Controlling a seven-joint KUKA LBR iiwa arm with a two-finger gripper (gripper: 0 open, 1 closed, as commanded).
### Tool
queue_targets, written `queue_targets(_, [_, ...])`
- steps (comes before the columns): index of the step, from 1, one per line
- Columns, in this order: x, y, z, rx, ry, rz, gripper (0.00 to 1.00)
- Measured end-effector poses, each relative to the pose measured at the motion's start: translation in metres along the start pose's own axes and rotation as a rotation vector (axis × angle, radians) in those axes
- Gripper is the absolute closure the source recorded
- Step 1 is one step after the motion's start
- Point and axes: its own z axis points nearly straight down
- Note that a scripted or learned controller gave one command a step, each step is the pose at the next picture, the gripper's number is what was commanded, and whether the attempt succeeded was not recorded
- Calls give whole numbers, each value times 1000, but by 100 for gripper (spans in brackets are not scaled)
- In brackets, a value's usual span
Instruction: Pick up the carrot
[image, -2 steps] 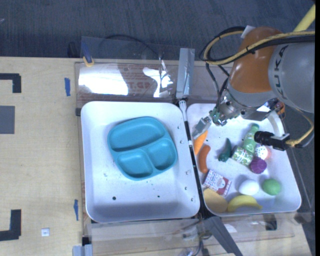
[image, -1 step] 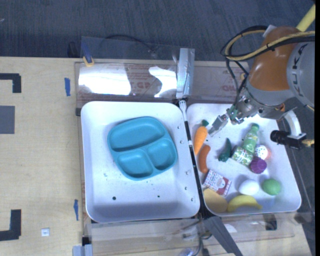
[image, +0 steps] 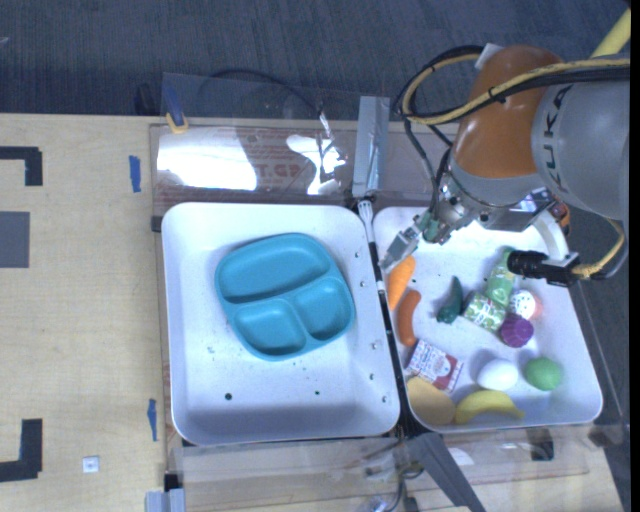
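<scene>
The orange carrot (image: 400, 280) lies lengthwise against the left wall of the right bin (image: 585, 345), near its back corner. A darker orange piece (image: 407, 322) lies just in front of it; I cannot tell whether the two are one object. My gripper (image: 420, 235) hangs low over the bin's back left corner, right at the carrot's far end. Nothing is visibly lifted. The grey arm with its orange band (image: 505, 95) comes in from the upper right.
The right bin also holds a dark green item (image: 453, 300), a green-white packet (image: 493, 300), a purple ball (image: 517, 330), a white egg (image: 498, 376), a green ball (image: 543, 373), a banana (image: 485, 405) and a red-white packet (image: 435, 362). A blue divided plate (image: 285, 295) sits in the left bin (image: 190, 370).
</scene>
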Motion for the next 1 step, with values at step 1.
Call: queue_targets(1, [-29, -8, 0, 0, -1, -60, 0])
